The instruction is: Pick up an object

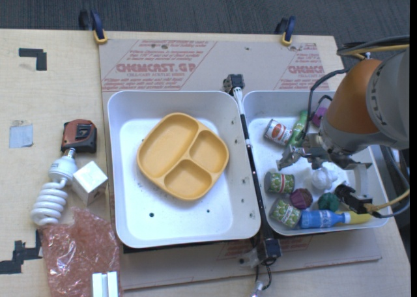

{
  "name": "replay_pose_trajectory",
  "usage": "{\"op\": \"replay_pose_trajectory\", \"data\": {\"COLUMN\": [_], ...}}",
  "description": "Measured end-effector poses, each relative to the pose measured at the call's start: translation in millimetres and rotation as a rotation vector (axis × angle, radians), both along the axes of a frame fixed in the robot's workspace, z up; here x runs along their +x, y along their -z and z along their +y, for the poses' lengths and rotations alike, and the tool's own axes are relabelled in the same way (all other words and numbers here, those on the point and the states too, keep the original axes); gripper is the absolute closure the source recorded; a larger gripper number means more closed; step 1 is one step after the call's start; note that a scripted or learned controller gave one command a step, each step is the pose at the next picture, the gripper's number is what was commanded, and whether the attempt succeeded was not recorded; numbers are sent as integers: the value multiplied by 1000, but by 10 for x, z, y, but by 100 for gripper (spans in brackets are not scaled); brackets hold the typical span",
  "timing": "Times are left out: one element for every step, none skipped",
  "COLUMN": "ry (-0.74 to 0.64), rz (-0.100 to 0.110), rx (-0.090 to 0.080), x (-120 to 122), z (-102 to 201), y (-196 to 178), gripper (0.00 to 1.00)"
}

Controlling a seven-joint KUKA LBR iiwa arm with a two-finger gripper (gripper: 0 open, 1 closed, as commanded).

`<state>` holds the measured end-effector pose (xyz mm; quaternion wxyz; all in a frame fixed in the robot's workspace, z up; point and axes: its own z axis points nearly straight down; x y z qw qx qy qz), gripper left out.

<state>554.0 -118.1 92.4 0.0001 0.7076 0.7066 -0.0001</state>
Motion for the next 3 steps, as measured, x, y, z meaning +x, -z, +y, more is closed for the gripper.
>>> {"op": "replay_pose_trajectory", "data": {"ry": [0, 1, 1], "rz": [-1, -3, -3], "rx": [1, -1, 0], "x": [-411, -399, -400], "z": [190, 183, 183], "y": [0, -99, -99], "gripper": [0, 100, 0]}}
